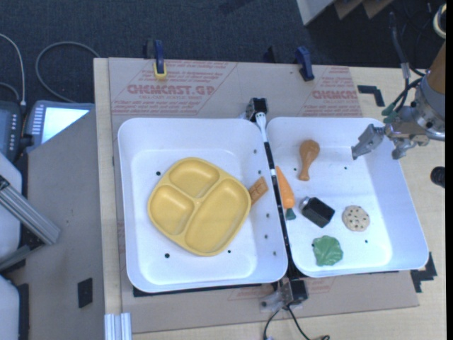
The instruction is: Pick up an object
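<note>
Above the right-hand bin (396, 190), the gripper (386, 142) hangs over the upper right corner with its fingers spread and nothing between them, as we read the scene from the fixed overhead camera. No object has yet been chosen, let alone lifted. Five candidates lie below and to the left: a brown drumstick (307, 159) nearest the hand, an orange carrot (284, 188) pressed along the wall shared with the neighbouring bin, a small black block (318, 212), a round speckled cookie (356, 218) and a green leafy piece (328, 250) toward the near rim. Across the divide, the left-hand bin (134, 190) holds a yellow divided plate (199, 205) with a small tan piece (257, 189) at its right edge.

We judge the drumstick the sensible target: it is closest, stands well apart from its neighbours and has a narrow shaft that open fingers could straddle. To do this well, we would bring the hand over that shaft, turn the wrist so the fingers close across the narrow part rather than along it, and descend until the tips nearly meet the bin floor before closing. The carrot looks the poorest choice, since the wall leaves little room for a finger beside it. The cookie lies flat and may slip out from under the tips. A straight vertical lift afterwards would show whether the hold is real.
</note>
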Available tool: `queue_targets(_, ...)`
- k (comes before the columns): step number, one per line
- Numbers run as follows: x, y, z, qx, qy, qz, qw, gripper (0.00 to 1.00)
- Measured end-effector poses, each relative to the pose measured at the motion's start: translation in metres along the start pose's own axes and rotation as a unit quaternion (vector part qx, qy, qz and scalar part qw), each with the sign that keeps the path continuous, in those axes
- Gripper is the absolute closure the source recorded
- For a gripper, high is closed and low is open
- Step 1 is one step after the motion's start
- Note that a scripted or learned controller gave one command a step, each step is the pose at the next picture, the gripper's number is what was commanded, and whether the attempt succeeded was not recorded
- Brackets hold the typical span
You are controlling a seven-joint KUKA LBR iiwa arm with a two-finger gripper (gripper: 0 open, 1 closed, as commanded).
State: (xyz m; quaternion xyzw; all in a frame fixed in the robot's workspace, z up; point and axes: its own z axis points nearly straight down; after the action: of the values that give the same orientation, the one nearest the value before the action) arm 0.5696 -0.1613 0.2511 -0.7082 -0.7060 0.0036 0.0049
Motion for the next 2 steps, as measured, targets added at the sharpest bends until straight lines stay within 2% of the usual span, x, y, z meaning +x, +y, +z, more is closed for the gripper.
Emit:
queue_targets(1,0.001,0.002,-0.007,-0.006,-0.001,-0.002,1.0,0.0)
queue_targets(2,0.002,0.0,0.036,-0.004,0.0,-0.002,1.0,0.0)
